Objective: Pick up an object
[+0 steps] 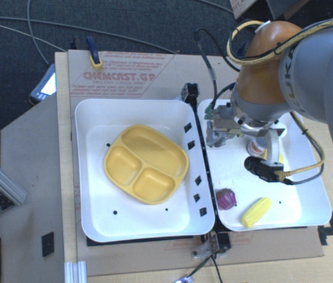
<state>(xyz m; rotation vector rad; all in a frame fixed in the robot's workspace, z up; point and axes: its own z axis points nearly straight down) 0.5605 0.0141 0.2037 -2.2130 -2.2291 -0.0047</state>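
Over the right bin (307, 214), near its back left corner, the grey arm (319, 58) reaches in from the right and hangs its gripper (216, 135) just beside the wall that the two bins share. Seen from above, the wrist and its orange band cover much of the tip, so I cannot tell whether the gripper is open or shut, nor whether it has hold of anything. On the floor of the same bin, towards the front and close to the shared wall, lies a small purple vegetable (226, 198). Just beside it to the right lies a yellow corn cob (256, 211), set at a slant with its lower end towards the front of the bin. Both lie apart from the gripper. In the left bin (89, 158) a yellow plate (146, 164) with three compartments rests flat near the middle, turned at a slant to the bin's walls. The bench (125, 75) behind the bins is a brown board with red print
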